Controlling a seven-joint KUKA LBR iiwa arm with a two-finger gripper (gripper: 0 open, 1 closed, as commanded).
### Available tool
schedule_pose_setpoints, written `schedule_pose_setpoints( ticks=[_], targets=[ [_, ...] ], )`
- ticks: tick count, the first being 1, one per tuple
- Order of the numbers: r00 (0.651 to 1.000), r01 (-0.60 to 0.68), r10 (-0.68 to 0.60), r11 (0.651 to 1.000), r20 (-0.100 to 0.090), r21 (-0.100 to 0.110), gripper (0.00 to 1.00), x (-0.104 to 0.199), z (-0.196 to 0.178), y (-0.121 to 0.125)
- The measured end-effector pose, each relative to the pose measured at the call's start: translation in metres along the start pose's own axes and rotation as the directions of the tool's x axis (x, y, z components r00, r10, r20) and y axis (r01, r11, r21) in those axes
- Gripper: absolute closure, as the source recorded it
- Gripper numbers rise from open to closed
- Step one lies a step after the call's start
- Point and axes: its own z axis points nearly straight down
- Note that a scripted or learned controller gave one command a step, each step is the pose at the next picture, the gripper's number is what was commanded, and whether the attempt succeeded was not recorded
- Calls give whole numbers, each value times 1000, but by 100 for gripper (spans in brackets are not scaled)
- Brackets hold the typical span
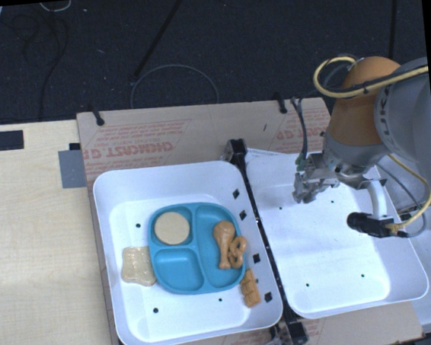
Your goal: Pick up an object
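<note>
the approach step is judged to be in hand: nothing is being carried, and the gripper (307, 190) is being held low over the upper left part of the right bin (410, 277), well apart from every object. whether the gripper is wide or narrow cannot be told, since it is too small and too dark against the wrist.

all the pickable things are lying in the left bin (108, 210). a blue tray (182, 272) with three compartments is resting near the middle of that bin. a round tan disc (171, 228) is sitting in the tray's upper left compartment. a tan knobbly piece (229, 244) is lying lengthwise in the right compartment. a pale flat piece (137, 266) is lying on the bin floor, touching the tray's left edge. a small orange-brown piece (249, 288) is lying just beside the tray's lower right corner, close to the divider (252, 217) between the bins.

the next move is judged to call for a crossing of the divider to the left and a descent onto one chosen object. the small piece by the divider is the nearest, though the wall beside it is likely to be crowding the grasp.
</note>
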Motion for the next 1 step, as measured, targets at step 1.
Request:
schedule_pose_setpoints(
  ticks=[1],
  targets=[
    [1000,-2,2,1000,1,-2,100,-5,-63,-3]
  ],
)
